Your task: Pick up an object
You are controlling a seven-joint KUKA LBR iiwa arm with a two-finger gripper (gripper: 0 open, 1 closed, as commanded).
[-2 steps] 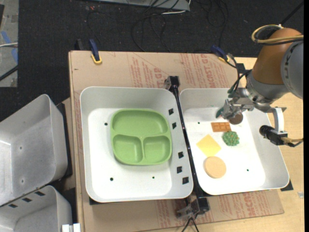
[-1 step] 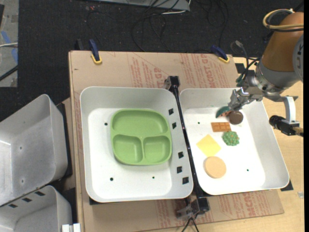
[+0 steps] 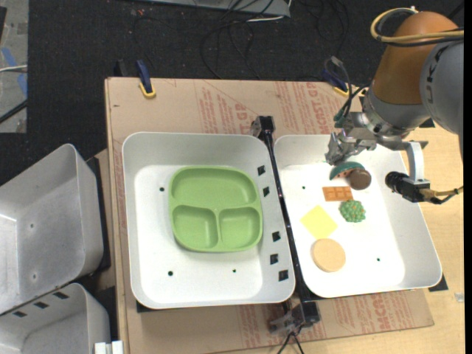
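Teal piece (image 3: 342, 170), curved, under tool (image 3: 341, 155)

You have five small things lying in the right bin (image 3: 413, 260), grouped in its left and upper part: a teal piece (image 3: 342, 171) touching a round brown piece (image 3: 360, 179) at the top, and an orange waffle-like rectangle (image 3: 337, 193) just below them. A bumpy green ball (image 3: 352, 212) sits to the right of that rectangle. A flat yellow square (image 3: 318, 220), turned like a diamond, lies lower left, with a round tan disc (image 3: 328, 255) flat just below it.
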